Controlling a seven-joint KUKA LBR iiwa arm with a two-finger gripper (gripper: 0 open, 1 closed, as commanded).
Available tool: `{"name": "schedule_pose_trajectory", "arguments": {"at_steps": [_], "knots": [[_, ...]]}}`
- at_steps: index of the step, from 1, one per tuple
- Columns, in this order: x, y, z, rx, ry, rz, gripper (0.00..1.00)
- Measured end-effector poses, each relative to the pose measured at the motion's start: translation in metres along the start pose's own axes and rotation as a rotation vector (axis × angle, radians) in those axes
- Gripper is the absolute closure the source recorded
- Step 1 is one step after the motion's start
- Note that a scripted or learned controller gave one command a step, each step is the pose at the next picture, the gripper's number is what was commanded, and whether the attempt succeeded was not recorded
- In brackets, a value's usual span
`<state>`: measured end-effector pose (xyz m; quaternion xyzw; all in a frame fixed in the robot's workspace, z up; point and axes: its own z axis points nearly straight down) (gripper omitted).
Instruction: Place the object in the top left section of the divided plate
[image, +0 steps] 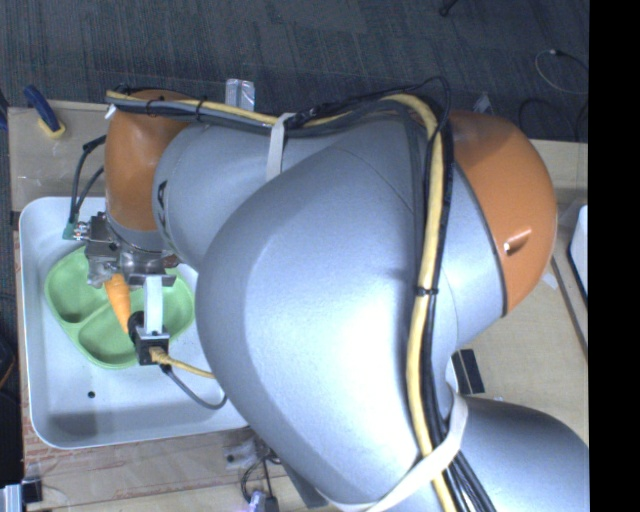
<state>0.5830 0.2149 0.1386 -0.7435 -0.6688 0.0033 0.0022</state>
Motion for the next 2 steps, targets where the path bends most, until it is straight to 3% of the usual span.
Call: {"name": "schedule_pose_trajectory", "arguments": {"at_steps": [1, 2], "knots": [[-0.100, 0.005, 0.042, -0.014, 0.008, 0.025, 1.00], [-0.036, -0.084, -0.087, -0.003, 0.002, 0.017, 1.00]]}}
